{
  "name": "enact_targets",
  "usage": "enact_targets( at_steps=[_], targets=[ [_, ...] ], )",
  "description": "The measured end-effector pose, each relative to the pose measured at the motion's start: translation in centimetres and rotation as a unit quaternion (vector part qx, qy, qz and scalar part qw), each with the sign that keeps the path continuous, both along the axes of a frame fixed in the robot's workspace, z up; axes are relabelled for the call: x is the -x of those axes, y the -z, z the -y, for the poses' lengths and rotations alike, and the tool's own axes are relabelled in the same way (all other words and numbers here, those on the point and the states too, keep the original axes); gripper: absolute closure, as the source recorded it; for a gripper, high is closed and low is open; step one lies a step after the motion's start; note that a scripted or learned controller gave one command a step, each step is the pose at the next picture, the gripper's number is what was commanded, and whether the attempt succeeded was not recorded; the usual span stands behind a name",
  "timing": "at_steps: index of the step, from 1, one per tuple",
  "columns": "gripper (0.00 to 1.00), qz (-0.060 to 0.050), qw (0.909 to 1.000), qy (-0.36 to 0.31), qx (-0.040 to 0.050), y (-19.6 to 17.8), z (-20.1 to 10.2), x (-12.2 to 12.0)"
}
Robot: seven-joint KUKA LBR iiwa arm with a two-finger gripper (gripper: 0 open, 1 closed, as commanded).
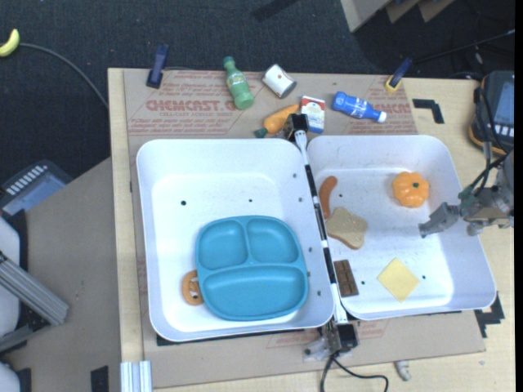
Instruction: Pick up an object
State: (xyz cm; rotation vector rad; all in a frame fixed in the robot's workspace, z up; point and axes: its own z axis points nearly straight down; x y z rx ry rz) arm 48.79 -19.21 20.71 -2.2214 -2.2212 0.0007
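Camera view shows our pincer [431,225] over the right bin [458,158], near its right wall; we cannot tell its state from this slant, and nothing shows in its grip. Closest to it is the pumpkin [410,189], just up and to the left. The cheese slice [399,279] lies down and to the left, the bread [346,228] farther left, with a sausage [327,196] beyond it by the divider and a brown bar [345,278] below the bread. Far left, in the other bin, sits a blue plate [249,266]. We judge the pumpkin the best target: it stands proud, while the cheese lies flat and will likely slip. We should centre above it, straddle its widest part, descend fully, then close before lifting.
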Motion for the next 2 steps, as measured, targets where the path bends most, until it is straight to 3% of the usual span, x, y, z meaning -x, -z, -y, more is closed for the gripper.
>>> enact_targets(
  at_steps=[1,2],
  targets=[
    [0.00,-0.001,1.0000,0.000,-0.0004,8.1,3.1,-3.5],
    [0.00,0.001,1.0000,-0.001,0.0001,8.9,-0.3,-9.2]
  ],
)
